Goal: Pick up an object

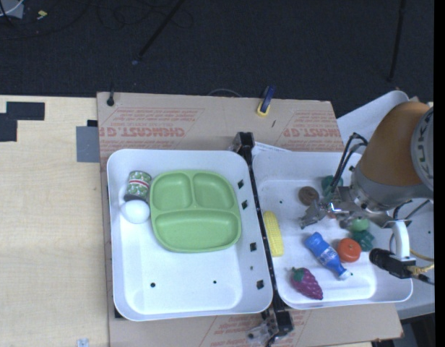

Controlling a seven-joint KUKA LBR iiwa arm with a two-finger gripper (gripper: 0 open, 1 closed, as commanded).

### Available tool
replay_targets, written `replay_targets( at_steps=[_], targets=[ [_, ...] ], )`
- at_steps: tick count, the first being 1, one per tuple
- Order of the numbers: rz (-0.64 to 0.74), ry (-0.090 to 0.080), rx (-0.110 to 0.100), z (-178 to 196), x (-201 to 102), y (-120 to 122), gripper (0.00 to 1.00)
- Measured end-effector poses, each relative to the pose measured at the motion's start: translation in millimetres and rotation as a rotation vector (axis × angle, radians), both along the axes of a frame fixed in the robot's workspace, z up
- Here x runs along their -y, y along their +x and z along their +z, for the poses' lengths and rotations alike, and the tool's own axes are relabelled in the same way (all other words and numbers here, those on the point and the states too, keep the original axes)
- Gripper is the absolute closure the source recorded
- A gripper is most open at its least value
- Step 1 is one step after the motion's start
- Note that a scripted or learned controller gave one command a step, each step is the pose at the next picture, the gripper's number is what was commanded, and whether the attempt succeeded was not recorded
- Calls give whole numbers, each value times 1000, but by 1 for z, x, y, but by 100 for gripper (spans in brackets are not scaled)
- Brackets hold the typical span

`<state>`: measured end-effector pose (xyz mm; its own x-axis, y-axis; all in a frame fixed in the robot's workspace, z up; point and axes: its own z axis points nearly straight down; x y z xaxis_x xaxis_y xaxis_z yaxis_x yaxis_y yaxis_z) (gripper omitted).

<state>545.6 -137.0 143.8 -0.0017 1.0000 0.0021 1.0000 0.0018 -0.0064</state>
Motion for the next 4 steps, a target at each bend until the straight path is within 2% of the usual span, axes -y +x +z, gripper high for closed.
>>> replay_targets(
  at_steps=[1, 2, 3, 4],
  targets=[
    [0, 0, 0, -54, -3, -1, 0],
    [-6, 0, 1, -41, -1, -1, 100],
    [-8, -2, 8, 20, 3, -5, 100],
    [-2, -2, 8, 65, -1, -10, 100]
  ],
)
